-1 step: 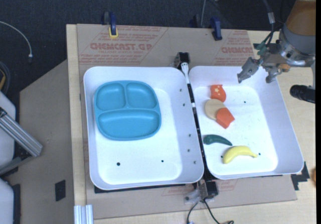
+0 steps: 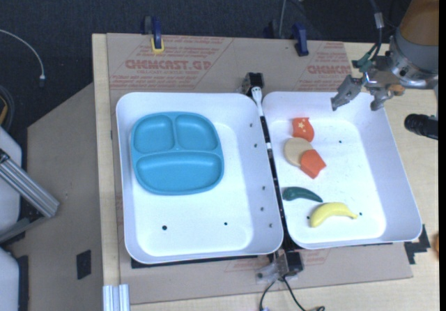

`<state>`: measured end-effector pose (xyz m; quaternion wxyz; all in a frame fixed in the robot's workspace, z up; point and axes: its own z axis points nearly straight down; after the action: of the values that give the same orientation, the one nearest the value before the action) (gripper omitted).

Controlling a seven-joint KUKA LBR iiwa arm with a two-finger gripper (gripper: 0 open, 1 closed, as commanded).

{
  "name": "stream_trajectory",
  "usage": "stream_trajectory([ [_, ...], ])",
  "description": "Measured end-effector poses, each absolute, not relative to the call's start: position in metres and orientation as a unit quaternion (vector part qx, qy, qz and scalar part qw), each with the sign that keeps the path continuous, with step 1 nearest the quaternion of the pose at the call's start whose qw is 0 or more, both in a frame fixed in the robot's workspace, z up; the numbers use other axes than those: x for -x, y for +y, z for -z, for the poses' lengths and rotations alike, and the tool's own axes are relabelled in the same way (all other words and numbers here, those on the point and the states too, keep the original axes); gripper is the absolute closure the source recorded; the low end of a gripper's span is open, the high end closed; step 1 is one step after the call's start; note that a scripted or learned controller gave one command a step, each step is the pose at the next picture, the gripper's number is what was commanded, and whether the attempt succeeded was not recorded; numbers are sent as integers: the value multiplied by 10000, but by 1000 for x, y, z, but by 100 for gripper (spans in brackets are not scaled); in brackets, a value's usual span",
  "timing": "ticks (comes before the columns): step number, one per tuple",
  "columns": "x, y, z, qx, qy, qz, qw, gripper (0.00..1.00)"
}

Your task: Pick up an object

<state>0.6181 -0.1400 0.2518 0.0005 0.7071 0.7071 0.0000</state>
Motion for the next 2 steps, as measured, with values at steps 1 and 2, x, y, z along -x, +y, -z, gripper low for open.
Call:
stream_trajectory([
  [1, -621, -134, -206, -7067, 7075, 16, -25, 0],
  [2, -619, -135, -163, -7071, 7071, 19, -26, 0],
])
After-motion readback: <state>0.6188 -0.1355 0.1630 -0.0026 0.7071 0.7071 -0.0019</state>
